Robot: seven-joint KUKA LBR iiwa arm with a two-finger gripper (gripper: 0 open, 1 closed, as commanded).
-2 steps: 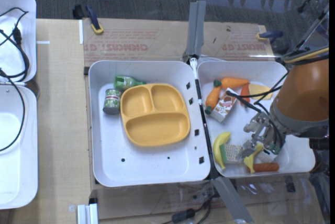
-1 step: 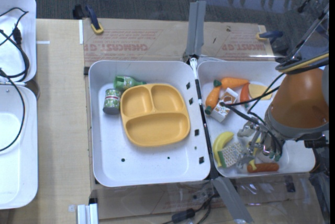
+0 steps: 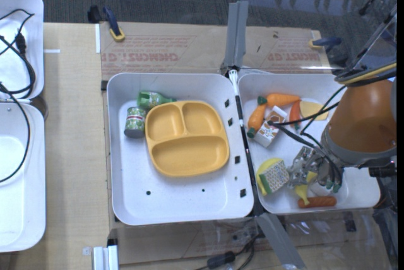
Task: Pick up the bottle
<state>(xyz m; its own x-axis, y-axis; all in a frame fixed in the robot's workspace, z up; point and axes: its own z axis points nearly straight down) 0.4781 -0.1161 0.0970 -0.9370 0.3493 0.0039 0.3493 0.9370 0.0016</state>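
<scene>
Your gripper (image 3: 310,169) hangs low in the near part of the right bin (image 3: 369,194); you cannot tell how it is set; a yellow-green sponge (image 3: 273,175) lies just left of it, and 2 carrots (image 3: 268,105) sit farther back. The green bottle (image 3: 151,99) lies on its side in the far-left corner of the left bin (image 3: 180,199), touching the yellow divided plate (image 3: 187,137), beside a small can (image 3: 134,122).

In the left bin (image 3: 120,155) a divided plate (image 3: 187,137) sits central, with a bottle (image 3: 151,99) and a can (image 3: 134,122) at its far-left corner. The pincer (image 3: 314,173) hangs over the right bin (image 3: 361,194), near its near edge.
</scene>
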